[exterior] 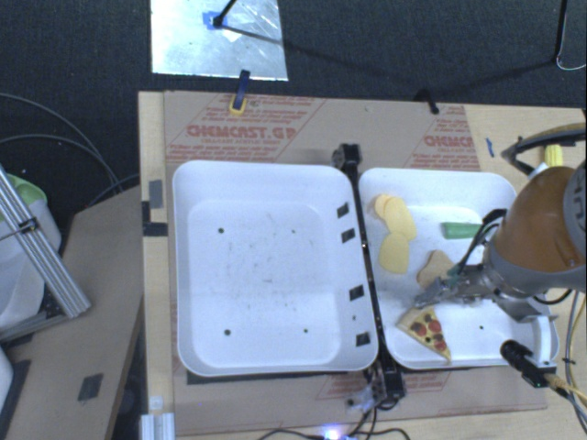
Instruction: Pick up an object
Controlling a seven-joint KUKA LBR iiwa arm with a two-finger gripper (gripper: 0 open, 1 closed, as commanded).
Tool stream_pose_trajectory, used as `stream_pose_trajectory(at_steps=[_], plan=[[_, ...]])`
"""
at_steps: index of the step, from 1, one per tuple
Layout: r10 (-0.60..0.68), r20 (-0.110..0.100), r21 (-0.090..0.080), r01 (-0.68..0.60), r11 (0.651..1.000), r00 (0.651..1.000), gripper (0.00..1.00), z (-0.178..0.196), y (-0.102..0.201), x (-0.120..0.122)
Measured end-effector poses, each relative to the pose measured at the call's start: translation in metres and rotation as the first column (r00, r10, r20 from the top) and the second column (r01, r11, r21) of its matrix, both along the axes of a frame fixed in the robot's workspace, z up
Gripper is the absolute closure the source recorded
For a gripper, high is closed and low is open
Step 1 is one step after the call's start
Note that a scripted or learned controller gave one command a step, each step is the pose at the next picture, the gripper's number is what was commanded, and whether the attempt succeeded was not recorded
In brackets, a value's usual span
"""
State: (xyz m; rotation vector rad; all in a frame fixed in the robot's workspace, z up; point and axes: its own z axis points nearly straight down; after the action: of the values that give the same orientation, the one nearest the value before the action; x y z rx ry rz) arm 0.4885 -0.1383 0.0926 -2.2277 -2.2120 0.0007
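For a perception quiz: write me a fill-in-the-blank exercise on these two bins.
1. The pizza slice lies in the ____ bin.
2. The gripper hovers just ____ the pizza slice in the picture.
3. The green block lies to the ____ of the yellow chips in the picture.
4. The left bin holds ____ objects.

Missing words: right; above; right; no

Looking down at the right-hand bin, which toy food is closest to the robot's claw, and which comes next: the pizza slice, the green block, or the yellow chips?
From the gripper:
1. Pizza slice, just below it at the bin's near edge.
2. Green block, up toward the far side.
3. Yellow chips, far-left corner.
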Motion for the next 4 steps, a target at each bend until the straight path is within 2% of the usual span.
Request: stream_pose_trajectory(at_steps=[1,2,3,4], plan=[[0.017,0.009,0.000,-0.017,1.000,1.000,0.00,-0.008,0.059,0.069],[0.007,0.002,-0.002,-0.007,1.000,1.000,0.00,0.068,0.127,0.123],[0.006,0.000,-0.001,-0.006,1.000,1.000,0.00,0.093,0.116,0.059],[0.001,-0.005,-0.004,-0.001,1.000,1.000,0.00,0.001,0.046,0.051]])
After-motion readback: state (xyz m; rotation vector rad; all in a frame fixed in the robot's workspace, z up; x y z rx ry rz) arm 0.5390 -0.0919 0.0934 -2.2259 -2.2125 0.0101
